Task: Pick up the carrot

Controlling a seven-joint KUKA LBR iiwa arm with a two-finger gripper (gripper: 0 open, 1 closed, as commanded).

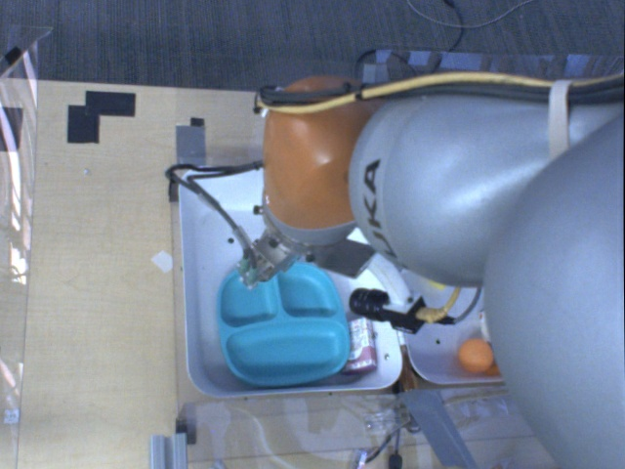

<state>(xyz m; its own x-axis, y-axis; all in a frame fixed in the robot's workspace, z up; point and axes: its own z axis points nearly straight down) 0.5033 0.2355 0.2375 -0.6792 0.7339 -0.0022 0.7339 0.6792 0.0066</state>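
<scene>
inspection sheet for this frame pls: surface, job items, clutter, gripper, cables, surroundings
surface: two white bins, left bin, right bin, on a tan bench.
job's things: orange object in the right bin, partly behind the arm; cannot tell if it is the carrot.
clutter: blue divided tray and a can beside it, left bin.
gripper: gripper over the tray's upper left corner; jaw state unclear.
cables: black cable to the wrist; thin wire on the floor.
surroundings: dark carpet.

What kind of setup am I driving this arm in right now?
Most likely a robotics lab bench for bin-picking trials: a KUKA arm reaches over a shallow white bin holding a blue sectioned tray, with black tape marks on the bench and loose cabling on the carpet.
</scene>
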